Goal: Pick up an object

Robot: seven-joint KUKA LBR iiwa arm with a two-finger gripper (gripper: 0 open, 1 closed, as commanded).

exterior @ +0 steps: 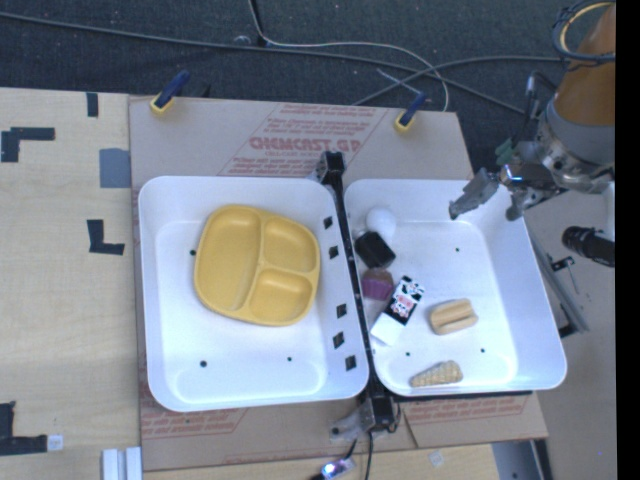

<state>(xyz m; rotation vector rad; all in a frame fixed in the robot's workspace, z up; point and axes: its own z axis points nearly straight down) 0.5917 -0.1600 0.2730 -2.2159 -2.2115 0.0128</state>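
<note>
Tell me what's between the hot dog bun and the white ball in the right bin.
In the camera view, the cow-print carton lies between the bun and the white ball; the black block sits nearer the ball.

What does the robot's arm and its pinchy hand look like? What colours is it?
The arm is grey, with a shiny orange band near its top end. Lower down it gets narrower and looks like bare metal, with small dark parts and a tiny spot of blue light. The gripper at its tip is two thin grey fingers, over the right bin.
</note>
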